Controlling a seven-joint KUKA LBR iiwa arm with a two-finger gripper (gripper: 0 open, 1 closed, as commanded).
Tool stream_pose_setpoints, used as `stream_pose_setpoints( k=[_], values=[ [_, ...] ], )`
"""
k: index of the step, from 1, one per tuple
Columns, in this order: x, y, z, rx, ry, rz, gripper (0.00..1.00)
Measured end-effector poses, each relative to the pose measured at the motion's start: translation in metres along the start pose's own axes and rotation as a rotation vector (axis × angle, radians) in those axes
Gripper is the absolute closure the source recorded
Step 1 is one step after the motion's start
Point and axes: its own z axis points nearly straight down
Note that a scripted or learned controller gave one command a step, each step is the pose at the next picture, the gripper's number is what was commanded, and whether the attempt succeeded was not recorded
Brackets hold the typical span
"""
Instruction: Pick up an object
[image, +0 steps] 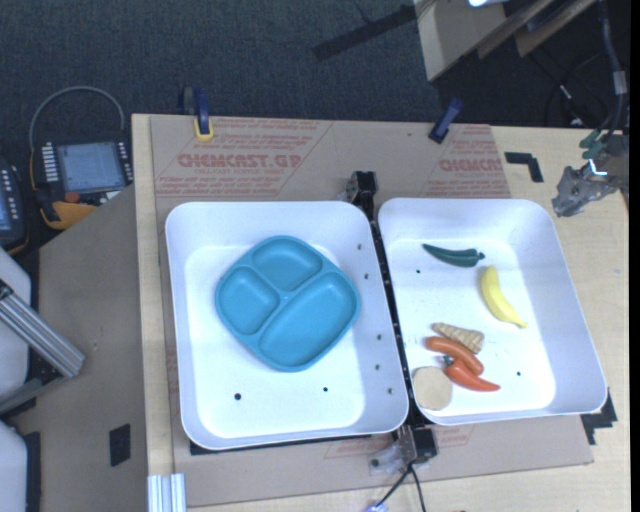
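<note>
Bins sit side by side mid-frame: the left bin (190, 300) bears a blue divided plate (287, 301), the right bin (560, 330) the pickable things. A dark green pepper (453, 255) lies near its top, a yellow banana (498, 296) just below, and lower down a cone-like piece (460, 336), two orange-red chilies (462, 362) and a pale round disc (433, 388) (all bunched together). My gripper (585, 185) hangs at the frame's right edge, beyond the bin's upper right corner, holding nothing I can see; how it is set I cannot tell.

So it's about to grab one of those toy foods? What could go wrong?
The orange pepper, cone-shaped piece and round beige disc lie bunched together, so the fingers might hit a neighbour or grab two. The banana sits near the right bin's wall, which could block the gripper.
</note>
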Motion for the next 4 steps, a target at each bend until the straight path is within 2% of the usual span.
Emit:
stream_pose_setpoints(
  k=[1,2,3,4],
  values=[
    [0.042,0.000,0.014,0.009,0.005,-0.003,1.00],
    [0.099,-0.006,0.035,0.011,0.006,-0.005,1.00],
    [0.156,0.000,0.046,0.010,0.005,-0.005,1.00],
    [0.199,-0.009,0.049,0.010,0.004,-0.003,1.00]
  ],
)
